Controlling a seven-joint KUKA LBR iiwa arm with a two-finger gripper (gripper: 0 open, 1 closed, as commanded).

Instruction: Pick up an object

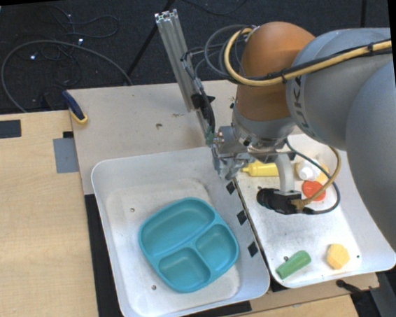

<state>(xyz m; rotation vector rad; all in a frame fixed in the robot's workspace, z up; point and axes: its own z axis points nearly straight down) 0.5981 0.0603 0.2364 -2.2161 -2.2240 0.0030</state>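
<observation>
**benchwatcher:** Where's the tool [225, 164] sitting? All I can make out is the big grey arm [349, 89] with its orange band [271, 51] coming in from the right.

**slantcam:** It's low over the far end of the strip where the two bins meet, at the top corner of the shallow white left bin [114, 198]. The wrist crowds it, so I honestly can't tell if it's open or closed, and I can't see that it's gripping anything.

**benchwatcher:** So where's the stuff to pick up?

**slantcam:** Mostly in the shallow white right bin [366, 253]. The closest is a yellow oblong plastic piece [264, 170], lying just right of the tool at the far end of that bin. Near it, further right, is a small white piece [303, 171] touching an orange-red round thing [313, 189]. Down at the near end there's a short green cylinder [293, 264] lying on its side, with a small yellow lump [337, 255] just beside it, not touching.

**benchwatcher:** And the left bin?

**slantcam:** A teal plastic plate with three compartments [188, 244], lying flat toward the near right part, well apart from the tool. Behind the bins the pale tabletop [130, 119] carries a silver metal post [175, 51], leaning a bit.
</observation>
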